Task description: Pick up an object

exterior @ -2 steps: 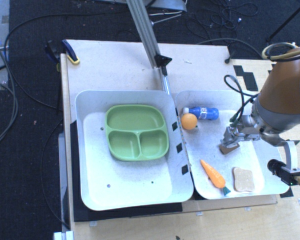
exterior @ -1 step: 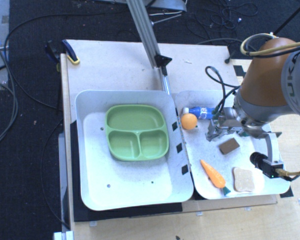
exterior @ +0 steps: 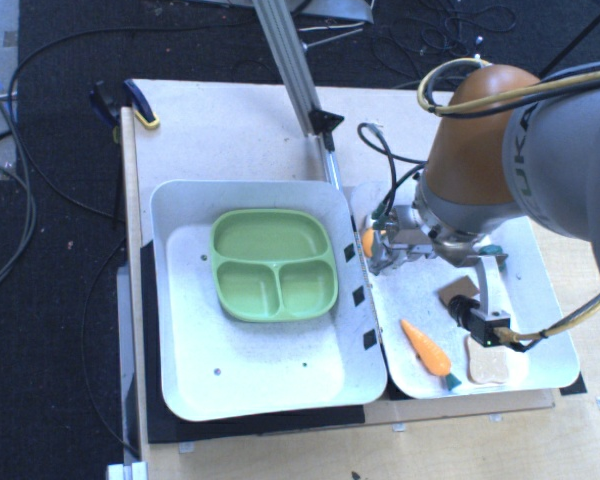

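Observation:
In the right bin [exterior: 550, 288] lie an orange toy carrot [exterior: 427, 349] with a green tip, a tan toast-like slice [exterior: 487, 366] and a small brown piece [exterior: 458, 293]. A small orange object [exterior: 367, 240] sits at the bin's left wall. My gripper [exterior: 385, 250] is low over the bin's left side, right beside that orange object; the arm's bulk hides the gripper's tips and most of the far part of the bin. Whether anything is held cannot be seen.
The left bin [exterior: 180, 298] holds a green divided plate [exterior: 275, 264]. A slanted metal pole [exterior: 292, 58] rises behind the bins. Black cables [exterior: 380, 158] loop around the wrist, and a black connector [exterior: 477, 320] hangs over the right bin.

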